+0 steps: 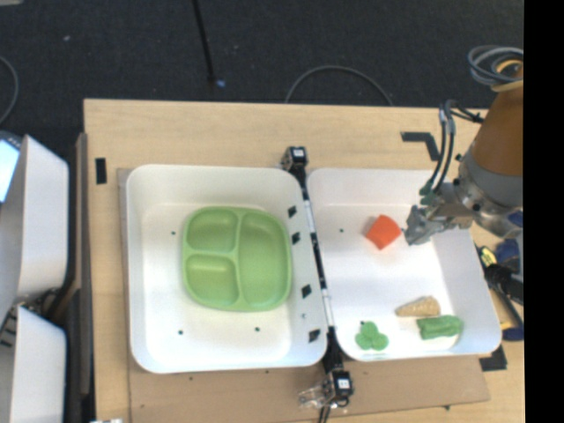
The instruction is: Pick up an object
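A wooden bench (203, 130) fills the middle of the frame, with dark floor above it; two white bins sit on it side by side, the left bin (150, 324) in the centre-left and the right bin (352, 196) in the centre-right, their inner walls meeting along a slanted seam with small black clips.

In the left bin a green plate (236, 257) with three compartments lies flat near the middle; its compartments hold nothing visible.

The right bin holds four small things; an orange block (382, 232) sits in the upper middle of the bin, tilted so one corner points down; a tan piece (419, 307) lies lower right of centre; a green block (439, 326) lies just below and right of the tan piece, near the bin's lower wall; a green blob (371, 336) with rounded lobes sits at the lower left of the bin, apart from the others.

The arm (500, 139) comes in from the right edge, orange above and grey below; the gripper (418, 227) hangs over the right bin, just right of the orange block and close to it, whether touching cannot be told; nothing shows between its fingers, and whether they are open or closed cannot be told at this size and angle.
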Robot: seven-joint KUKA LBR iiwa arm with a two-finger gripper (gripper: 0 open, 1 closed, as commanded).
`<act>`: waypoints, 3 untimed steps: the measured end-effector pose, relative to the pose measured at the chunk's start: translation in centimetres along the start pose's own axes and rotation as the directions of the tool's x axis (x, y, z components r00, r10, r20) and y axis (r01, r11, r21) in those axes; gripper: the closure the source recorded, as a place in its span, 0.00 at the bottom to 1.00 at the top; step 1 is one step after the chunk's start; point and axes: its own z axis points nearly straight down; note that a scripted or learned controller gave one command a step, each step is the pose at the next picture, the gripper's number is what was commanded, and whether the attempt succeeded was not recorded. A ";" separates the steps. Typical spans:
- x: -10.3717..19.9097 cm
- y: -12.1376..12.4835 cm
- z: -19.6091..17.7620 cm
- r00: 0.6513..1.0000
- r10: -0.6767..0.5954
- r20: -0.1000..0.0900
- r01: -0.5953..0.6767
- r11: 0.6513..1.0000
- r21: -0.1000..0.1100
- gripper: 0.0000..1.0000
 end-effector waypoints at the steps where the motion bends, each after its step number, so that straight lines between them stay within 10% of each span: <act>1: 5.6 -0.5 -0.1 1.000 0.000 0.000 0.000 1.000 0.002 1.00; 3: 14.6 0.2 2.7 1.000 0.003 0.001 -0.003 1.000 0.005 1.00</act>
